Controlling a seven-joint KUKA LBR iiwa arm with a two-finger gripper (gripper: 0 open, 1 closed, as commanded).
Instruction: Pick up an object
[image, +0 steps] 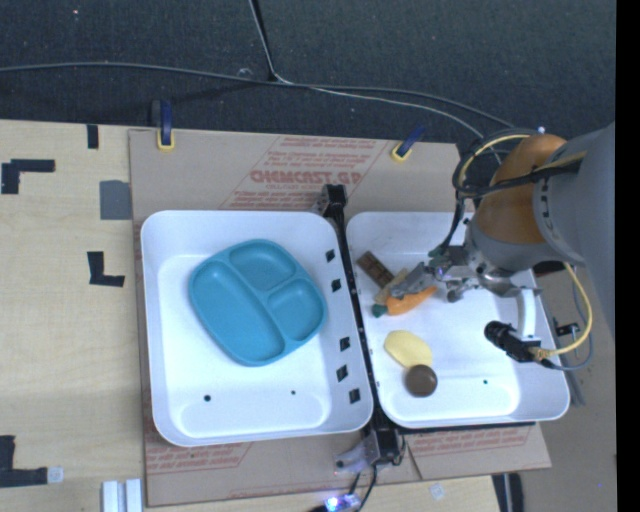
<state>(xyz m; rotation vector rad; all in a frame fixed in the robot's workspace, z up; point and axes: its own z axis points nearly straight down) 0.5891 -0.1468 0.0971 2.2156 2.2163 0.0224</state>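
1. My jaws hang low over the right bin, toward its far half, right by the orange piece. I cannot tell from here whether they are apart or together, or whether they touch it.
2. The orange piece lies just on the divider side of my jaws, its long axis slanting from the bin's middle down toward the divider. It is the nearest thing to me, so I judge it the likely pick.
3. Count in the right bin: one orange piece, one brown block just beyond it near the divider, one yellow lump and one brown ball touching it, both toward the near edge.
4. The left bin holds one blue divided plate, well apart from me.
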